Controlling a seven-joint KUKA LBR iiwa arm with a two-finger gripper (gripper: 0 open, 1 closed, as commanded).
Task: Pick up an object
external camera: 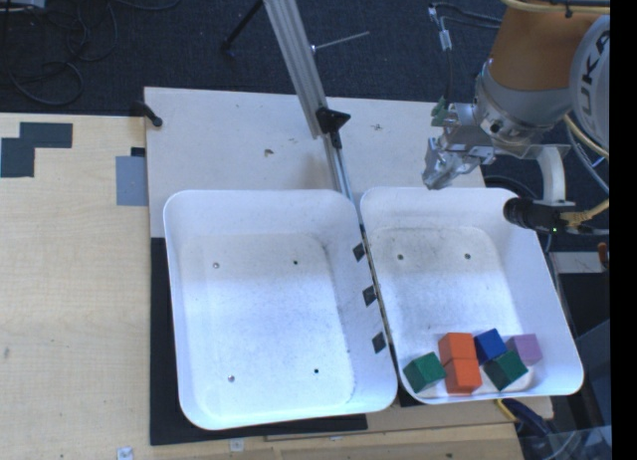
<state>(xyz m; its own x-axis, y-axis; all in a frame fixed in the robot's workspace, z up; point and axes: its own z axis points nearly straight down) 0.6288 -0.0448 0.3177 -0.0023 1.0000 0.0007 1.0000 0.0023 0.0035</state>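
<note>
Several small blocks lie huddled in the near corner of the right bin (553,289): a green block (424,370), a tall orange block (459,360), a blue block (489,345), a dark green block (506,369) and a purple block (528,348). My gripper (434,177) hangs over the far rim of the right bin, well away from the blocks. Nothing shows in it. The orange-banded arm reaches down to it from the upper right.
The left bin (189,279) sits beside the right one, with black clips (368,295) along the shared edge. A slanted aluminium rail (299,60) rises behind the bins. A black cylinder (532,214) juts in near the right bin's far right corner.
</note>
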